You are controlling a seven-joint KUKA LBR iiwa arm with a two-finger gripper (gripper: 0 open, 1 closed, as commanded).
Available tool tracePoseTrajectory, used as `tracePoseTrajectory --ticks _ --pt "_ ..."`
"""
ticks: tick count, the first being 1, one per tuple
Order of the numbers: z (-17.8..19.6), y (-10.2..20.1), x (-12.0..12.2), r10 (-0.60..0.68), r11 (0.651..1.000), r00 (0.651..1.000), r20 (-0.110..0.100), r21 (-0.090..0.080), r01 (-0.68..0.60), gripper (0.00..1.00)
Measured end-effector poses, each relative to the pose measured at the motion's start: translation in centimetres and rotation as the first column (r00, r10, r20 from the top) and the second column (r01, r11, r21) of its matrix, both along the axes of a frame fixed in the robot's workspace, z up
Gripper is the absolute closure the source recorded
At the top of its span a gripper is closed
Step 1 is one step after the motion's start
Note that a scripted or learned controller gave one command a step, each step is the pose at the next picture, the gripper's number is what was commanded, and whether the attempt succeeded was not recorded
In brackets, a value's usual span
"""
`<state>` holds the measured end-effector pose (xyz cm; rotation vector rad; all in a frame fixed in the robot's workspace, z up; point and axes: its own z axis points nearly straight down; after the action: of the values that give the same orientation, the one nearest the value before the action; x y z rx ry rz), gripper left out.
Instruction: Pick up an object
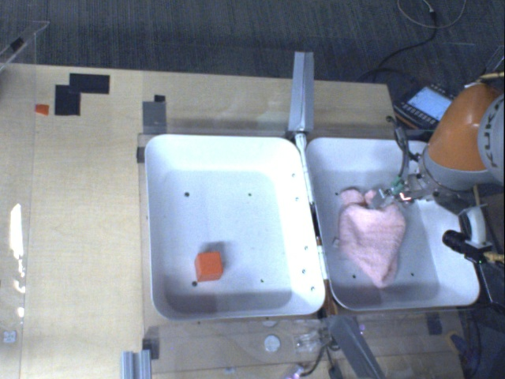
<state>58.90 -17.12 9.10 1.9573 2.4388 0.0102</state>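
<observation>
A pink cloth lies crumpled in the right bin, stretching from its middle toward the front. My gripper sits at the cloth's upper right edge, touching or just over it. The arm, with its orange band, comes in from the right above the bin's far right corner. A small orange block rests in the left bin, near its front left.
A metal divider rail runs between the bins at the back. A dark device with a screen and cables lie behind the right bin. Black patches mark the bench at far left.
</observation>
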Motion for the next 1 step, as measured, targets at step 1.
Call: tracePoseTrajectory --ticks 1 --pt "0.38 5.42 -0.31 0.085 0.996 0.996 -0.007 0.003 -0.085 0.0"
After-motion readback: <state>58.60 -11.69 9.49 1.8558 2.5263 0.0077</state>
